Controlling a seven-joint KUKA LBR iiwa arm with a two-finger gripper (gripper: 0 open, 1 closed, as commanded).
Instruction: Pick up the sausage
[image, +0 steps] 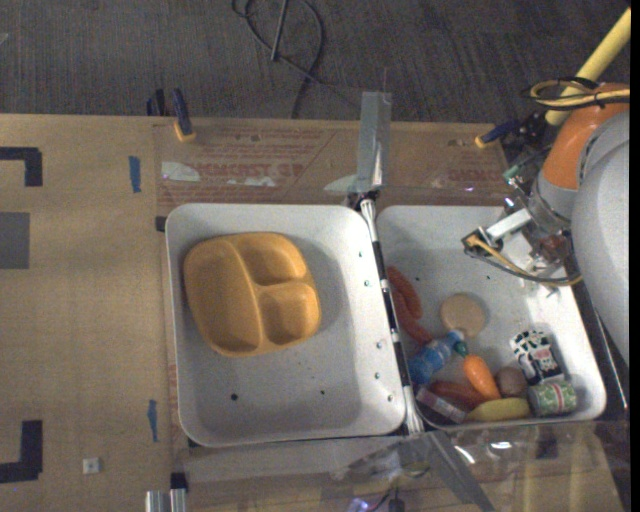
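Reddish curved sausage (404, 296) lies along left wall of the right white bin (590, 400), centre-right of frame. Grey 2-finger gripper (497, 240) hovers upper right over that bin, nothing between it; opening: cannot tell.

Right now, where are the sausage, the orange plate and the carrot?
sausage (404, 297): camera view, middle of its reddish length.
orange plate (205, 290): camera view, its left compartment.
carrot (480, 377): camera view, middle of its body.

Divided plate (252, 291) in the left bin (200, 400); sausage (405, 300) along the right bin's (590, 380) left wall.
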